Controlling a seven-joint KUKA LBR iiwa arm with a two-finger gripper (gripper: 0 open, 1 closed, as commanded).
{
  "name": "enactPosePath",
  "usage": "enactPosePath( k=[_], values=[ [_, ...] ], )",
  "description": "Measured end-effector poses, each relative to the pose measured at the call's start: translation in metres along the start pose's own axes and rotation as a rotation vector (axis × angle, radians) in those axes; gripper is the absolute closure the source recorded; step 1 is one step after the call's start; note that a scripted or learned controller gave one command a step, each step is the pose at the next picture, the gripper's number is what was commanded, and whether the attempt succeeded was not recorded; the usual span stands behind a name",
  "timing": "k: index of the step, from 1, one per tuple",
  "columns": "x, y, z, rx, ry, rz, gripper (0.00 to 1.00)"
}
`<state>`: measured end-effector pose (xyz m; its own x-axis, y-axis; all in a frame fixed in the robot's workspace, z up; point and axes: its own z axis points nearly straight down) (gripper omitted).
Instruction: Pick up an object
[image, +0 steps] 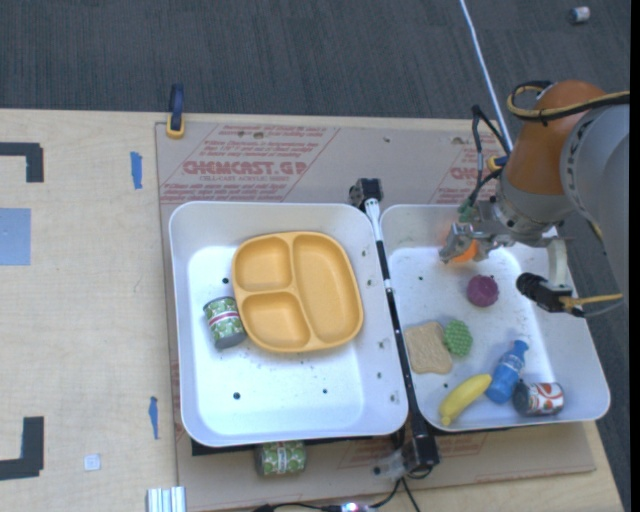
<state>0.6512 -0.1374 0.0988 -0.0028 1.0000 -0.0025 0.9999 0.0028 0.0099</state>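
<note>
Down front, a green can (283, 458) lies outside the bins. Up in the right bin (598, 390), the gripper (462, 246) pinches a small orange object (462, 252) near the far edge — grasp looks made; next, a clean lift straight up.

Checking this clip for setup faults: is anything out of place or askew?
Yes. A green-labelled can lies on its side on the bench in front of the left bin, outside both bins. Another can sits tilted inside that bin beside the yellow divided plate.
</note>
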Motion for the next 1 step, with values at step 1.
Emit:
enactPosePath(
  k=[1],
  values=[
    [-0.0184,-0.0622,-0.0759,0.010,0.003,0.003,1.00]
  ],
)
